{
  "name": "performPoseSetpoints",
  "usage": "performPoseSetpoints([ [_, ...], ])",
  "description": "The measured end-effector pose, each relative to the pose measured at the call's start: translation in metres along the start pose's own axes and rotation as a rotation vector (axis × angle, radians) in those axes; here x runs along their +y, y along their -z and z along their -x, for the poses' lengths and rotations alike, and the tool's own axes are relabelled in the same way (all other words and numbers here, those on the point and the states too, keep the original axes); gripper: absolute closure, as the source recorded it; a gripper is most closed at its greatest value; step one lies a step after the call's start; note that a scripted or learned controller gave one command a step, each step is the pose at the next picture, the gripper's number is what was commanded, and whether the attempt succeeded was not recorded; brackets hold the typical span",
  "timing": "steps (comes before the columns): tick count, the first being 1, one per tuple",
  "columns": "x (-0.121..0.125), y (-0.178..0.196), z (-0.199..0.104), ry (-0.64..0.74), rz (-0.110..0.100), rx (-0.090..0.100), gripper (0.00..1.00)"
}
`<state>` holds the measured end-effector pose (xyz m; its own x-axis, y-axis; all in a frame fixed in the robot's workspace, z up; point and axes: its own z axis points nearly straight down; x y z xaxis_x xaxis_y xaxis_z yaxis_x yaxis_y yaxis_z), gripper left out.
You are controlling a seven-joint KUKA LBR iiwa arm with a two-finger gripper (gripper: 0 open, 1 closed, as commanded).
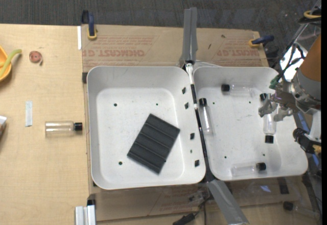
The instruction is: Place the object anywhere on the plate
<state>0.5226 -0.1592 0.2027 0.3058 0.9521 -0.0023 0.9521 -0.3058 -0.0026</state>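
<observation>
- Where the arm comes in from the right, the gripper (272, 108) sits over the right part of the right bin (240, 73). Whether it is wide, narrow or clamped on anything cannot be told from this slant.
- Clear vial with black cap (268, 127): directly at the near side of the gripper, lengthwise near to far, cap at the near end. Its far end meets the gripper; whether it is held or lies on the bin floor cannot be told.
- Plate (154, 143): dark grey ridged rectangle, flat on the floor of the left bin (102, 83), turned at a slant, right of centre. Well apart from the vial by the gripper, nothing on it.
- Second vial (205, 116): right bin, along its left wall, black cap at the far end.
- Third vial (231, 87): right bin, far side, black cap at the left.
- Fourth vial (247, 170): right bin, near wall, black cap at the right.
- Loose vial (61, 127): on the wooden bench (41, 178), left of the left bin, cap pointing right.
- Orange bowl (3, 63): left edge of the bench, cut off.
- Small red disc (34, 56): just right of the bowl.
- Cardboard sheet (133, 47): under both bins, blue clamp (86, 17) at its far left corner.
</observation>
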Motion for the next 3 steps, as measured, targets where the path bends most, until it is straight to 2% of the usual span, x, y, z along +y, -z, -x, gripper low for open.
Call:
performPoseSetpoints([
  [1,0.036,0.003,-0.129,0.179,0.000,0.000,1.00],
  [2,0.071,-0.012,-0.223,0.184,0.000,-0.001,1.00],
  [3,0.106,0.117,-0.116,0.199,0.001,-0.001,1.00],
])
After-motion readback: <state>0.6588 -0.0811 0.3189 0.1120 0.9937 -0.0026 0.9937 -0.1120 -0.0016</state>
